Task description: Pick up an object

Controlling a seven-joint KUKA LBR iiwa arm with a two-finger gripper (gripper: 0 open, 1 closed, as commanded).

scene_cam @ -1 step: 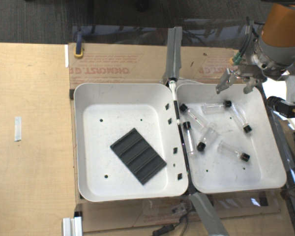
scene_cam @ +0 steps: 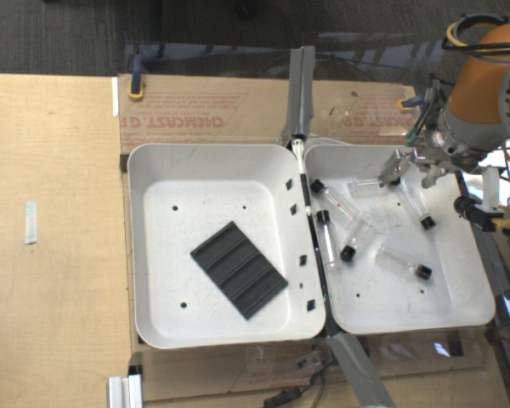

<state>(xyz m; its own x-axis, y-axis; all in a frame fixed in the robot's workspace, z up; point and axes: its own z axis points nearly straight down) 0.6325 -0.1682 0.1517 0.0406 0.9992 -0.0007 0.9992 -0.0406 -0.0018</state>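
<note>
A dark grey ribbed slab (scene_cam: 239,269) lies at a slant in the left bin (scene_cam: 153,177). The right bin (scene_cam: 467,304) holds several clear plastic tubes with black caps, among them one near the left wall (scene_cam: 333,204), one in the middle (scene_cam: 357,238) and one toward the front (scene_cam: 404,263). My gripper (scene_cam: 410,175) hangs over the back of the right bin, its two fingers spread apart with nothing between them. Just below it lies another clear tube (scene_cam: 416,204) with its black cap pointing to the front.
A grey metal divider (scene_cam: 302,92) runs between the bins at the back. Cardboard (scene_cam: 204,113) backs both bins. A wooden tabletop (scene_cam: 51,228) lies to the left. Cables and the arm's orange band (scene_cam: 476,83) crowd the right bin's back right corner.
</note>
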